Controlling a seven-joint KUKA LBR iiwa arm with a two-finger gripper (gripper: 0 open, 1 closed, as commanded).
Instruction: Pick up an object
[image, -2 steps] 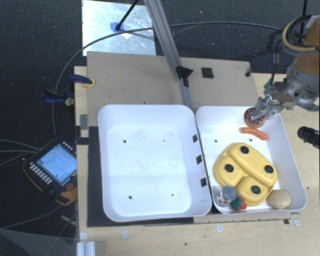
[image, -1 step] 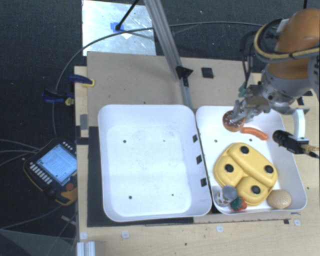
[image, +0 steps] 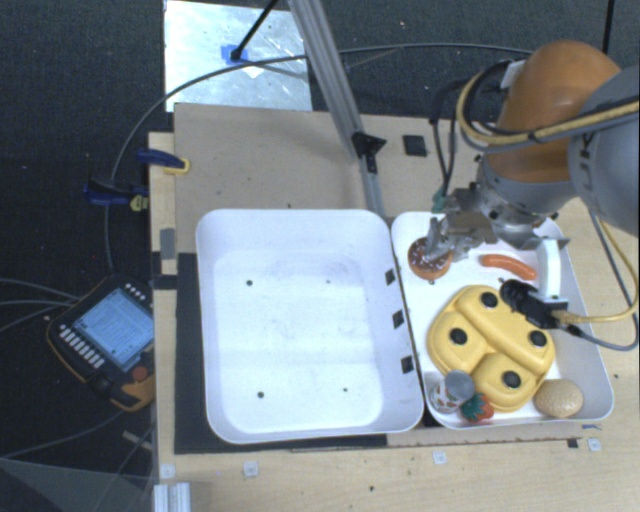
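Observation:
My gripper hangs over the far left corner of the right bin, directly above a small brown round object and close to it. Whether it touches that object I cannot tell. An orange sausage-shaped piece lies just to the right. A large yellow moulded object with dark round spots takes up the bin's middle. Near the front edge sit a tan ball, a small grey piece and a small red and green piece.
The left bin adjoins the right one. A slanted metal pole ends at a black clamp near the bins' far edge. A teach pendant lies off the bench's left side. Cables trail from the arm over the right bin.

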